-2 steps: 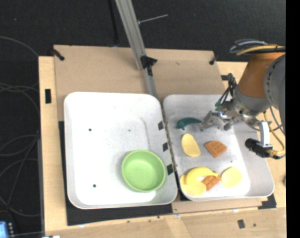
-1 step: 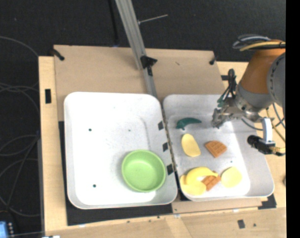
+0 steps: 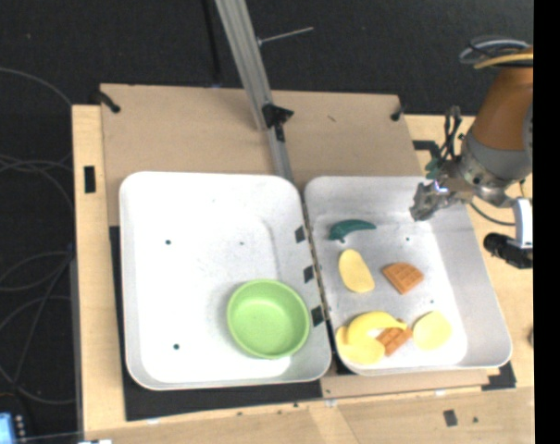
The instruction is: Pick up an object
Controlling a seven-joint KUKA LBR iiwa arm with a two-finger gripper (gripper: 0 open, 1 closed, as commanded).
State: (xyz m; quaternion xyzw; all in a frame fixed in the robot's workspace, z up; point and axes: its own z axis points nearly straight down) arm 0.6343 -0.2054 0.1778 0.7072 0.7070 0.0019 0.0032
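The right bin (image 3: 465,248) holds a dark green curved piece (image 3: 352,230) near its upper left, a yellow oval piece (image 3: 355,271) below it and an orange waffle-like square (image 3: 403,277) in the middle. At the front lie a yellow bowl-like piece (image 3: 367,336), a small orange piece (image 3: 393,340) leaning on it and a yellow round piece (image 3: 432,330). My gripper (image 3: 425,202) hangs over the bin's upper right corner, apart from all of these, with nothing seen between its fingers. The arm's grey and orange wrist (image 3: 502,128) rises behind it.
A green bowl (image 3: 268,317) sits at the front right of the left bin (image 3: 187,229). A slanted metal post (image 3: 252,63) stands behind the bins. Cables run along the bench's right edge (image 3: 506,248).
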